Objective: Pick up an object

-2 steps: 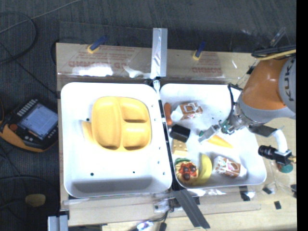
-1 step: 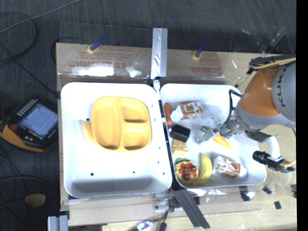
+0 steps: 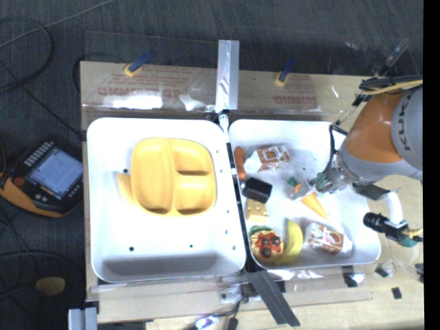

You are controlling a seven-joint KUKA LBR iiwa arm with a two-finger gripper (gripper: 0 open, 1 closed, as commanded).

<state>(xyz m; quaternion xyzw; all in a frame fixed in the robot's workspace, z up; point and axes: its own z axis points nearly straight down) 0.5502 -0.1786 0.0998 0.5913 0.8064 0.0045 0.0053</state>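
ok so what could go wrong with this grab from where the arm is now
1. The gripper sits low in the right bin, between a small green piece and an orange cone-shaped piece; it could nudge either away instead of catching one.
2. The items are crowded: the banana, a patterned box and a black block lie nearby, so a sweep may disturb them.
3. The arm is near the bin's right wall, so it might clip it.
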